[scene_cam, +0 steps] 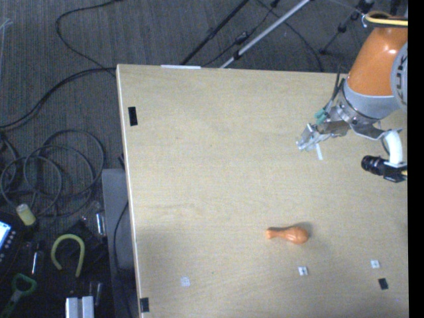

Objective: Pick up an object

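Orange object (289,234) lies alone on the bench (199,177), well apart from the blurred tool (310,142), its grip state unreadable.

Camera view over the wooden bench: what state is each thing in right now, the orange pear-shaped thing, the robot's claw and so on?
Orange pear-shaped object: lying on its side on the tan wooden benchtop, untouched.
Two-finger gripper: up near the bench's right side, well apart from the orange object, nothing seen between its fingers.
Grey arm with orange band: reaching in from the right.

Robotics lab: grey carpet, loose cables (50,161) at 9 o'clock, tripod legs (285,12) at 1 o'clock.
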Available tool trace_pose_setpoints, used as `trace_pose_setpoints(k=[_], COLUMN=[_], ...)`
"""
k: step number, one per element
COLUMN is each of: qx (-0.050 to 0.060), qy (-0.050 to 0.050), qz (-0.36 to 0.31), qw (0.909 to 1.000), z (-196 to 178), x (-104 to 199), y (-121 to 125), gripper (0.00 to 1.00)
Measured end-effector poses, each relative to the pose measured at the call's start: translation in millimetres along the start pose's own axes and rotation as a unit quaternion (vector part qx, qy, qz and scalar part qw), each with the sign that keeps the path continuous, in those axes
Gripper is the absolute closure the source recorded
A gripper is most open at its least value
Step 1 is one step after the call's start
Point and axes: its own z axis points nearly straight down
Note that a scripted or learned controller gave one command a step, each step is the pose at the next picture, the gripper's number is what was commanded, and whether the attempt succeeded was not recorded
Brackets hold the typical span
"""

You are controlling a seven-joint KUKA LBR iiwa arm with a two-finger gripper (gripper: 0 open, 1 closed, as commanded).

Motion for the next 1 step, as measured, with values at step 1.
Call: trace_pose_setpoints(k=[1], qx=[-0.001], qy=[-0.001], qz=[-0.103], qw=[0.9947], z=[27.5], x=[-22.1], y=[32.0], gripper=[1.00])
